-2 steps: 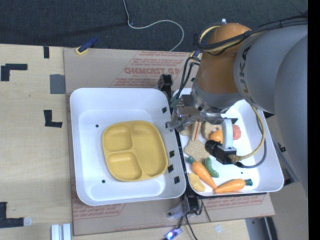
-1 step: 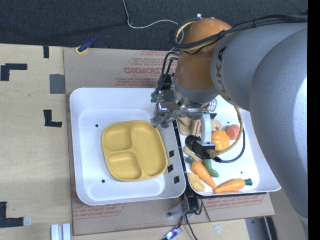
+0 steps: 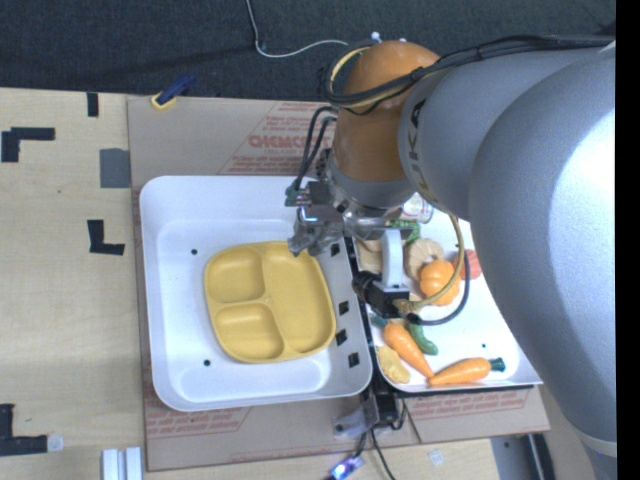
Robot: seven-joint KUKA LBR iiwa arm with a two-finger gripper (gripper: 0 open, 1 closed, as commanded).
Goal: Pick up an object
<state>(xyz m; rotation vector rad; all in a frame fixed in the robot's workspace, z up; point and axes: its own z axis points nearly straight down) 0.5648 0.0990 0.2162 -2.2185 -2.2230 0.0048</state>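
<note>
1. Camera view puts the gripper [image 3: 318,223] low over the left bin [image 3: 165,268], at the far right edge of the yellow divided plate [image 3: 268,300], about one o'clock from the plate's centre.

2. I cannot tell how the fingers stand, or whether anything is between them: the wrist and its cabling cover them from above.

3. As a judgement, the step in hand is the reach or descent toward a grasp; nothing is visibly lifted, so the pick is not yet done.

4. The nearest candidate is the plate, lying flat on the bin floor. Its rim, just beside the gripper, looks like the only part thin enough to pinch.

5. The next move likely calls for one finger inside the rim and one outside, then a straight lift; a shallow, smooth rim could slip out.

6. The left bin holds the three-compartment plate alone, its compartments bare.

7. The right bin [image 3: 500,353], at three o'clock from the plate, holds toy food: an orange fruit [image 3: 436,278], two carrots [image 3: 408,346] toward five o'clock, a pale piece partly under the arm, and other bits too hidden to name.
</note>
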